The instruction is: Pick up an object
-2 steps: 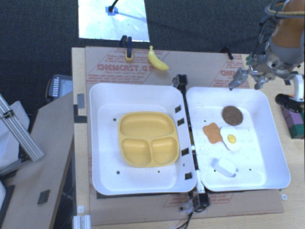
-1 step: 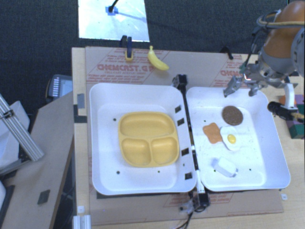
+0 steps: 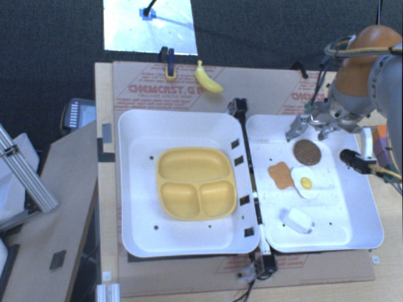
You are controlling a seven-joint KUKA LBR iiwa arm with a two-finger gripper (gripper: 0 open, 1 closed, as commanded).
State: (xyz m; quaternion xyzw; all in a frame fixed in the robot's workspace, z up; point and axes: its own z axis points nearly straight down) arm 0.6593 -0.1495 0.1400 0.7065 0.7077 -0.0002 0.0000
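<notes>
The pincer (image 3: pixel 310 129) hangs over the back of the right bin (image 3: pixel 359 231), its two metal fingers spread apart and gripping nothing, just behind and touching nothing of the brown patty (image 3: pixel 307 151).

Four small things lie in that bin. The brown patty is a flat, dark, rough-looking disc. Just in front of it and slightly toward the divider lies one orange slab (image 3: pixel 280 175), smooth and roughly rectangular. Touching the slab's far side from the divider is one fried egg (image 3: pixel 306 184), a glossy white blob with a round yellow yolk. Farther forward from the patty sits one small white block (image 3: pixel 297 220), rounded at the corners.

The left bin (image 3: pixel 135 168), across the divider from the patty, holds one yellow plastic tray (image 3: pixel 195 182) with three compartments. Both bins are shallow, smooth white plastic. Behind the bins, on the counter's cardboard sheet (image 3: pixel 264 83), lies one curved yellow banana (image 3: pixel 208 80).
</notes>
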